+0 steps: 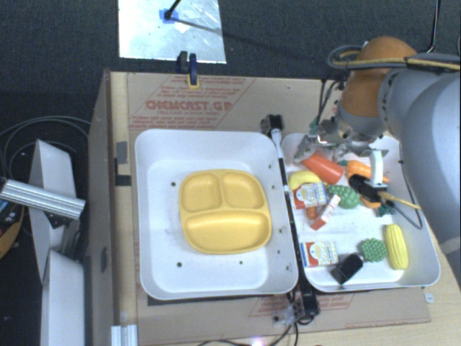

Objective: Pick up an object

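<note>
Jaws sit low over the far left corner of the right bin (425,269), and whether they are wide or narrow cannot be told: the wrist, with its cables, covers them from above. Nothing can be made out held between them.

As I read it, the arm (414,99) is at the reaching step, coming down on the pile and not yet gripping. The nearest candidates lie just below the wrist: an orange-red cylinder (324,168), with a yellow banana-like piece (302,181) touching it on the side toward the left bin (155,265). A small printed carton (311,193) lies just beside those two.

The next move probably calls for a short descent and a squeeze on one piece alone, which is awkward where pieces crowd and overlap. The toy corn cob (395,245), the green knobbly ball (372,249) and the black block (347,267) near the front edge of the right bin lie more apart and would be easier.

A yellow divided plate (223,211) rests in the left bin.

The arm covers the right bin's far right corner. The tangle of orange, green and black pieces beside the cylinder is too cluttered to name.
</note>
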Robot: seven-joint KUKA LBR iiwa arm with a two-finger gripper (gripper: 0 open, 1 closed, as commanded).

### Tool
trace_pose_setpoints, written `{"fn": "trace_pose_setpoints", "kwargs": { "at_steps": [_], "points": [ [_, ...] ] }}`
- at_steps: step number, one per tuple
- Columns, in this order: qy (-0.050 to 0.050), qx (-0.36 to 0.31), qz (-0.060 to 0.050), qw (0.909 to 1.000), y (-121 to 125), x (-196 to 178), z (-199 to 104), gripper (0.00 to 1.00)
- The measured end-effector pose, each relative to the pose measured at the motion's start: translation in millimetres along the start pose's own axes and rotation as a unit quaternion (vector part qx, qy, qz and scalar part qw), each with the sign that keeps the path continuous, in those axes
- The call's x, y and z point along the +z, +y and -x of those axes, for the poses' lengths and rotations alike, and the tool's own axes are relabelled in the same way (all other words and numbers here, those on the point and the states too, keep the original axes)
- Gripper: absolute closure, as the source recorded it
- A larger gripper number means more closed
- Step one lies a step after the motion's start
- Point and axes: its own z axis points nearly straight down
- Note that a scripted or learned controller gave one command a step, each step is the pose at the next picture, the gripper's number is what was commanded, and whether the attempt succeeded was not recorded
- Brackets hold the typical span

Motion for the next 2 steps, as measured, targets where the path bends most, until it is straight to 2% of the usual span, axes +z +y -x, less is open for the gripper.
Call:
{"fn": "trace_pose_setpoints", "kwargs": {
  "at_steps": [1, 2],
  "points": [
    [0.0, -0.001, 0.0, 1.0, 0.2, -9.8, 0.0, 1.0],
    [0.001, 0.0, -0.002, 1.0, -34.0, -83.8, -51.5, 1.0]
  ]
}}
